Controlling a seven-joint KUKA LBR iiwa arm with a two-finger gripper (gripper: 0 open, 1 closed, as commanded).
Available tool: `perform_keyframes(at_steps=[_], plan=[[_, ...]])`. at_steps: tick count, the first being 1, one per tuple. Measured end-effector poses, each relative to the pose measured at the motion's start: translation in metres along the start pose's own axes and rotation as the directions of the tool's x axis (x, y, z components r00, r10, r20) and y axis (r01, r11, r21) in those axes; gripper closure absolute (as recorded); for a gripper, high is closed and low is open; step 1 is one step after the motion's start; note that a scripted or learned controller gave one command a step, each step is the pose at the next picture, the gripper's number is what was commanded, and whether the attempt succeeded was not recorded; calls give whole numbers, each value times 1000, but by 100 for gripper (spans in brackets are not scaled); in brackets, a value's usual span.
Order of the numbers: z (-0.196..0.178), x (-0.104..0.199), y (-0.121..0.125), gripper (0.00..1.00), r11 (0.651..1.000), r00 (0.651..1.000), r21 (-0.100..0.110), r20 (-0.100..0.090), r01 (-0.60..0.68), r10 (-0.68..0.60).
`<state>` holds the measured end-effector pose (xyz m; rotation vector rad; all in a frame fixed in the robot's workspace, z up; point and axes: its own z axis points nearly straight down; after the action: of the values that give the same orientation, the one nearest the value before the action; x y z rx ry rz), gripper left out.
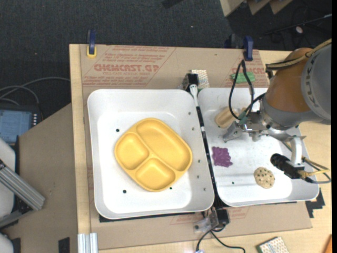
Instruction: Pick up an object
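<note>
The gripper point(235, 132) is seen in the upper part of the right bin point(295, 194), just right of the frame's centre, lowered close to the bin floor; whether it is open or closed cannot be told. A tan piece point(225, 117) is found just above and left of it, either close beside it or touching, which cannot be settled. A purple lump point(221, 156) is placed below the gripper, near the bin's left wall and apart from the gripper. A cookie point(264, 177) is seen to the lower right of the lump, near the bin's bottom edge and well apart from the gripper. The arm point(295, 88), grey with an orange band, is extended in from the right edge of the frame. The left bin point(105, 109), at centre left, is occupied in its middle by a yellow plate point(152, 153), which is divided into three compartments and turned askew to the bin's walls. Both bins are carried on a brown board point(131, 67)
</note>
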<state>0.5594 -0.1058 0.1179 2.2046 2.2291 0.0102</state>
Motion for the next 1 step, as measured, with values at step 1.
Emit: perform_keyframes(at_steps=[1], plan=[[35, 4, 41, 0, 1000, 1000, 5, 2, -9, 9]])
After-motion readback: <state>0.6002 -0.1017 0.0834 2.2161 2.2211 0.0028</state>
